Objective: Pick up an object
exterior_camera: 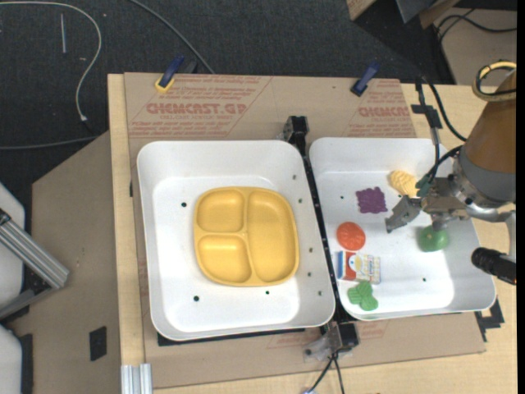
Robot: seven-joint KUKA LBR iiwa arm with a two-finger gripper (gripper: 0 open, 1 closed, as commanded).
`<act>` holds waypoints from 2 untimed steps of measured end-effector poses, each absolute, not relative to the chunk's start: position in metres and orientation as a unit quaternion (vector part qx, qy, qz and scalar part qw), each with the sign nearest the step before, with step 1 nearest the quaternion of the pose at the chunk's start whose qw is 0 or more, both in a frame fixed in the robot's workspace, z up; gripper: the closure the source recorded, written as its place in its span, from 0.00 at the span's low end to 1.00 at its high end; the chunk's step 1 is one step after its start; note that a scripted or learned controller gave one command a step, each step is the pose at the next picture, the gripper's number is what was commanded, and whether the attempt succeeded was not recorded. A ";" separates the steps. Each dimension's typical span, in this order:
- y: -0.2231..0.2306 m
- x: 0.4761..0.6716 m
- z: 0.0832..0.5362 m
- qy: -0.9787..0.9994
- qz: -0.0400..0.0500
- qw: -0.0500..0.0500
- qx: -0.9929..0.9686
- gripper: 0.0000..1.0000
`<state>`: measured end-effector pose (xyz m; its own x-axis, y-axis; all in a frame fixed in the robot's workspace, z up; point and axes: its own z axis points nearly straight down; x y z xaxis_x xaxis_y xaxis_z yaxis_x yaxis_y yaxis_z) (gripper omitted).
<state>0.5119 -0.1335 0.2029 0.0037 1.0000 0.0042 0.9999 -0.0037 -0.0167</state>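
The right bin holds several small objects: a yellow piece, a purple piece, a red-orange round piece, a white printed carton, a green leafy piece and a green lump. My gripper hangs low over the right half of this bin, between the yellow piece and the green lump. The purple piece lies just to its left. The green lump sits right below the wrist, partly covered by it. I see nothing lifted off the bin floor.
A yellow divided plate lies in the middle of the left bin. The bins meet at a black clamp. The arm enters from the right, with cables beside it. Blue clips hold the cardboard base.
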 end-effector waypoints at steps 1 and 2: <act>-0.133 0.515 0.210 -0.707 0.000 0.001 -0.707 0.00; -0.129 0.518 0.149 -0.707 0.001 0.003 -0.707 0.00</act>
<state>0.5177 -0.1292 0.1492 -0.0002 1.0000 0.0027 1.0000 0.0002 -0.0046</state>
